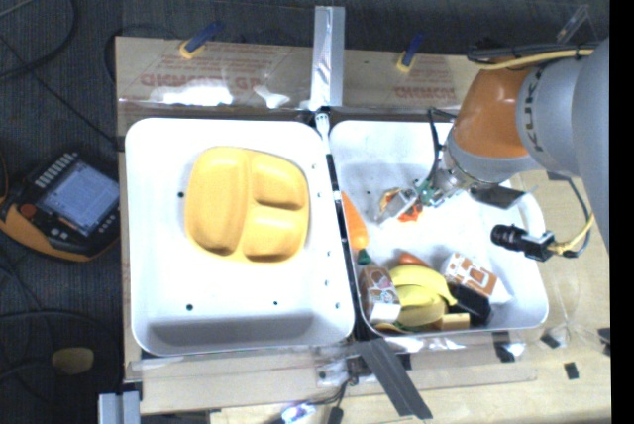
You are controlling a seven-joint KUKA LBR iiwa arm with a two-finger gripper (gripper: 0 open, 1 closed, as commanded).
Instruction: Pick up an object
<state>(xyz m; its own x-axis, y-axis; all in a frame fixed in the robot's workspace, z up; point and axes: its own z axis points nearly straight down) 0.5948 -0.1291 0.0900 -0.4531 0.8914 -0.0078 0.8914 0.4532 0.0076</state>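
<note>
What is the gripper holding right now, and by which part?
Cannot be told: the gripper is low in the right bin among small items, its tip too cluttered to show a hold.

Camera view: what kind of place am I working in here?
Probably a robotics lab's bin-picking bench: two white bins side by side, loose cables on carpet, and a handheld controller on the floor.
</note>
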